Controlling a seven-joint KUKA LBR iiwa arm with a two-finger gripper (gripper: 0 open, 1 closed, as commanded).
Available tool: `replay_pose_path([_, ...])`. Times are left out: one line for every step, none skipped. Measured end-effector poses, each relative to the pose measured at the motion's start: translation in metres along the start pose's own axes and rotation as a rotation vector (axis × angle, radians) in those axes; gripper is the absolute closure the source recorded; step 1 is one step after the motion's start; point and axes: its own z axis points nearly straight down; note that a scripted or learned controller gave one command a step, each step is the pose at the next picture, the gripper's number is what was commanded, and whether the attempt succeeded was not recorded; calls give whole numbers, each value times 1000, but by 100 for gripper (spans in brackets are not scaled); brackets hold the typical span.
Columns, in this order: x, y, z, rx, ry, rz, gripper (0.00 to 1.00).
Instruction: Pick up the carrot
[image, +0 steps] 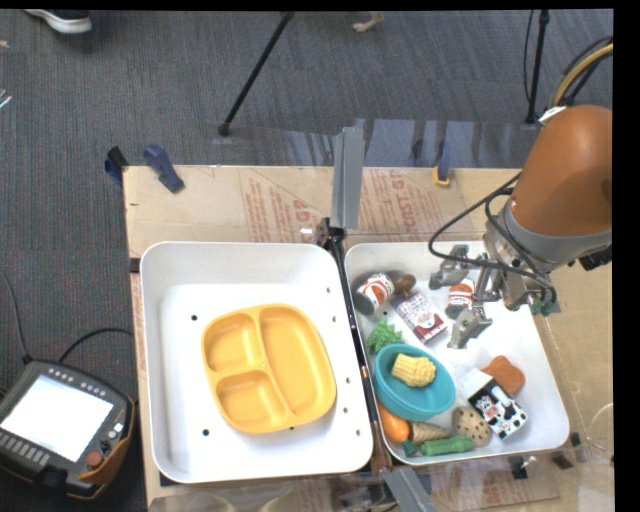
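my claw (478, 308) hovers open and empty over the right bin's (553, 380) far half. the carrot (396, 427) sits at its near-left corner, seemingly wedged under the blue bowl (412, 396), so a grab could snag the bowl instead.

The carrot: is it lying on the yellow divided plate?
No, the carrot lies in the right bin, beside the blue bowl.

Carrot (395, 427): partly hidden at the near left of the right bin (556, 395), tucked under the rim of the blue bowl (412, 394). Green item (383, 336) left of that bowl: too small to identify. Arm (565, 185): cut off at the right edge. Handheld screen unit (60, 428): cut off at the left edge. Shoe (60, 18): cut off at the far edge
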Motion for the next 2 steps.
replay_pose_path([-54,-100,3,2,0,95,0])
replay_pose_path([-57,-97,-9,0,-7,89,100])
